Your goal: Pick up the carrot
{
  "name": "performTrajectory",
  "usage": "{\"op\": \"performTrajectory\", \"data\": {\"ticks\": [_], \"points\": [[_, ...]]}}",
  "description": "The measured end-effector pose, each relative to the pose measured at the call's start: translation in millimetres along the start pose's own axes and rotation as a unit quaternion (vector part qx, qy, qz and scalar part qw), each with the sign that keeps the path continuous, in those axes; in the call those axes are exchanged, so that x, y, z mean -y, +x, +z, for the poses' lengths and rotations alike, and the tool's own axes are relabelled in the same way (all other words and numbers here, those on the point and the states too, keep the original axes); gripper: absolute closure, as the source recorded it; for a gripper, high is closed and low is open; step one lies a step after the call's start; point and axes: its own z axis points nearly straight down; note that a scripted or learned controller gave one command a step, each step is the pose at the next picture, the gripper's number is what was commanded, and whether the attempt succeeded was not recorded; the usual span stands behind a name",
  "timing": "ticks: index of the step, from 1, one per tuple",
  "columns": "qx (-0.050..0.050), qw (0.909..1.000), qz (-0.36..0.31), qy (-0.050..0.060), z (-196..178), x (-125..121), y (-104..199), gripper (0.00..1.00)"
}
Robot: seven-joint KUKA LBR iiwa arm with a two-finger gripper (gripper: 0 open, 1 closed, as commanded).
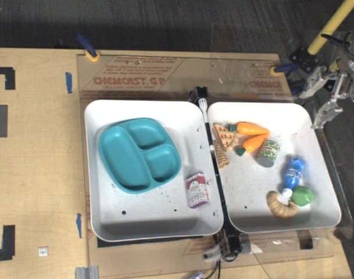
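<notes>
An orange carrot [255, 142] with a green stalk end lies in the right bin [316, 156], in its upper left part. A second orange carrot-like piece [252, 128] rests just above it and touches it. My gripper [329, 104] hangs at the bin's upper right corner, over the rim and outside the bin. It is well to the right of the carrots, with nothing seen in it.
A waffle [223, 139] lies left of the carrots and a small can [269, 153] right of them. A blue bottle [293, 173], a green item [303, 196] and a pretzel [281, 205] lie lower right. The left bin [95, 214] holds a teal divided plate [140, 153] and a small packet [196, 189].
</notes>
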Motion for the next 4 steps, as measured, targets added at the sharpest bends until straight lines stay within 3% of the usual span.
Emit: {"op": "performTrajectory", "data": {"ticks": [1,2,3,4], "points": [[0.004,0.9998,-0.021,0.001,178,-28,23,0.00],[0.001,0.9986,-0.053,0.000,188,-63,102,0.00],[0.004,0.9962,0.087,-0.001,188,-122,47,0.00],[0.003,0.9962,0.087,-0.001,188,-122,47,0.00]]}}
